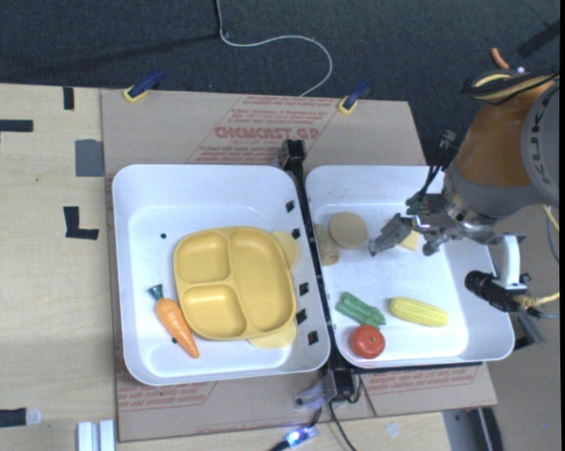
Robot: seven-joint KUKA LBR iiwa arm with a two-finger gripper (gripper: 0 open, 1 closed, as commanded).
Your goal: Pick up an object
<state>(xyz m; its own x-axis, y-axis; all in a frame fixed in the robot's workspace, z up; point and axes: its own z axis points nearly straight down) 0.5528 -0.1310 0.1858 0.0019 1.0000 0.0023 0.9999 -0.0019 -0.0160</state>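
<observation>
Over the right bin [470, 346], the pincer [406, 235] hangs with its two dark fingers spread apart and nothing between them. A small pale yellow piece [410, 241] lies just below and between the fingers, partly hidden, so I cannot tell what it is. A tan round piece [347, 229] sits near, to the camera's left, by the divider. Well apart toward the near rim lie a corn cob [417, 312], a green pod [360, 308] and a red tomato [367, 342].

To do the pick well, I judge the arm should drop straight onto the pale piece, straddle it evenly, and close only once low enough; the smooth bin floor may let it slide.

Beside it, the left bin [132, 205] holds a yellow divided tray [233, 282] and a carrot [178, 325]. Both bins rest on cardboard [263, 130] on the wooden tabletop [38, 280], with dark carpet [94, 26] beyond.
</observation>
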